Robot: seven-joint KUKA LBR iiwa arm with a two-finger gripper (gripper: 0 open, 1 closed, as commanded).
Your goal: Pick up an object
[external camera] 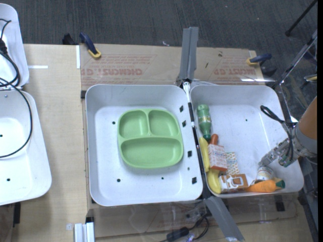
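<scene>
Gripper [272,158]: low over the right bin [242,97], near its right wall and front corner; how its grip stands cannot be told (blurred), nothing seen held. Just beside it: small can [263,174], toy carrot [265,186] along the front wall. Further left: cartons [222,159], banana [208,168], green bottle [204,120] against the dividing wall. Bare floor at rear. Left bin [98,150]: green divided plate [150,137], open margins all round.

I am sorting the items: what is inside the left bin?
The left bin contains a green divided plate, lying flat, its three compartments bare. What is beneath it is covered.
</scene>
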